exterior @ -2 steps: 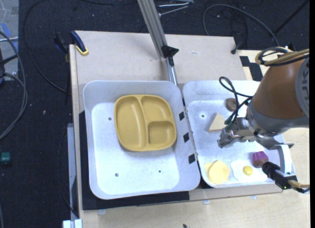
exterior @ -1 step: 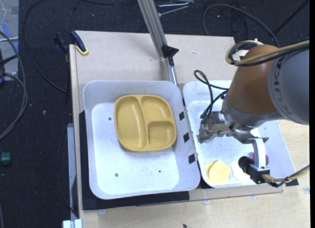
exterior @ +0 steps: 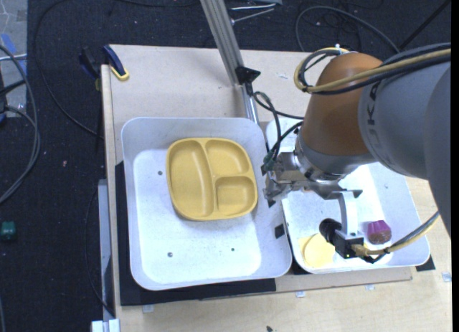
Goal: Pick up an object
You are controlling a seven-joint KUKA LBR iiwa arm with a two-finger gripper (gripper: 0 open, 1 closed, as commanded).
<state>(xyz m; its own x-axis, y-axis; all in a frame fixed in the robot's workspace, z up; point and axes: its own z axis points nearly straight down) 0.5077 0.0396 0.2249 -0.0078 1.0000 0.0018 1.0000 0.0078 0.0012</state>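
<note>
Camera view shows a yellow plate (exterior: pixel 211 178) with three dips in the left bin (exterior: pixel 143 252). The gripper (exterior: pixel 275 183) hangs just right of it; I cannot tell if it is spread or pressed together.

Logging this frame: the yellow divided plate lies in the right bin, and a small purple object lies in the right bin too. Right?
No. The camera view shows the yellow divided plate in the left bin, not the right. The small purple object does lie in the right bin.

Yellow plate (exterior: pixel 211 178) crowds the left bin (exterior: pixel 193 255); its near floor lies open
</note>
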